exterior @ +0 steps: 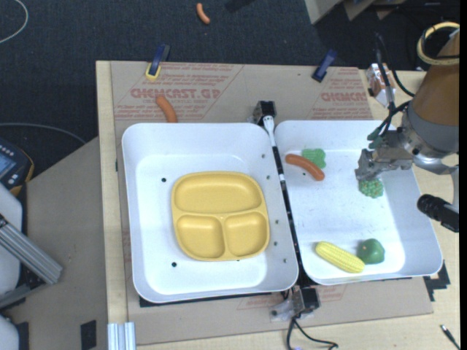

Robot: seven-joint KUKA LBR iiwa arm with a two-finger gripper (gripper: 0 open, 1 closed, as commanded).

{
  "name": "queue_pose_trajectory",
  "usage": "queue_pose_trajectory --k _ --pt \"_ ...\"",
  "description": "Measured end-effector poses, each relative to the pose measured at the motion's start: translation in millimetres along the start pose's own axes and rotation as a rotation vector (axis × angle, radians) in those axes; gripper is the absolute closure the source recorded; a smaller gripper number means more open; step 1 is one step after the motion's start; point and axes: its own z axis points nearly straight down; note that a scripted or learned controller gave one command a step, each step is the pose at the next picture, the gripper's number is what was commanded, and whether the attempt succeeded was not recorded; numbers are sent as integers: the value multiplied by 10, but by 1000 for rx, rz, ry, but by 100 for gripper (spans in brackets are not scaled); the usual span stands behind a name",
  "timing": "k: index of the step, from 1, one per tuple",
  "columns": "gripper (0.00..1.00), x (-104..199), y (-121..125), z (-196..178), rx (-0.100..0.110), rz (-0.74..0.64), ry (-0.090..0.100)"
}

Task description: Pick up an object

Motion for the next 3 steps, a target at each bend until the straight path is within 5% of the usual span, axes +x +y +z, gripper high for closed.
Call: queue_pose_trajectory --k 1,3 --pt "100 461 339 186 2 1 0" --pt "100 507 245 213 9 6 1"
